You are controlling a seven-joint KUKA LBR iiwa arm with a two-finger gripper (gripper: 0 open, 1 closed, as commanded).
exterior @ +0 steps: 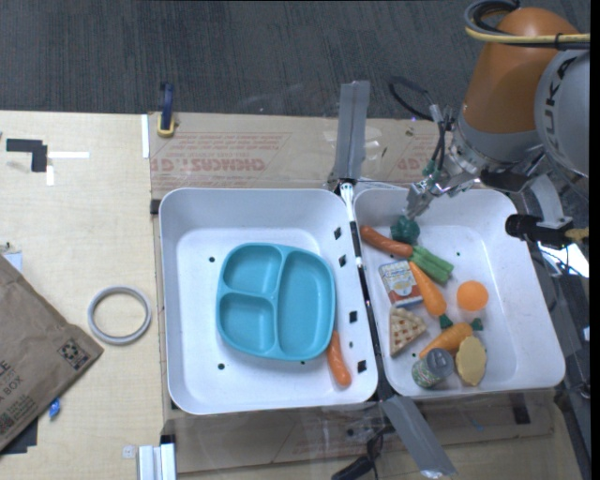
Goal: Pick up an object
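You are approaching: the pincer (419, 199), its grip state untellable, is hovering just above the small dark-green plastic vegetable (405, 229); next, descend and close.

- The arm (548, 89) is grey, with rounded, smooth casing.
- A broad orange band (511, 66) bulges above the wrist, glossy and dome-shaped.
- Dark letters are printed on the grey shell at the frame's right edge.
- A black cable (497, 19) loops over the top of the orange part.
- The claw (419, 199) is small, metallic and thin, with thin wires running beside it.
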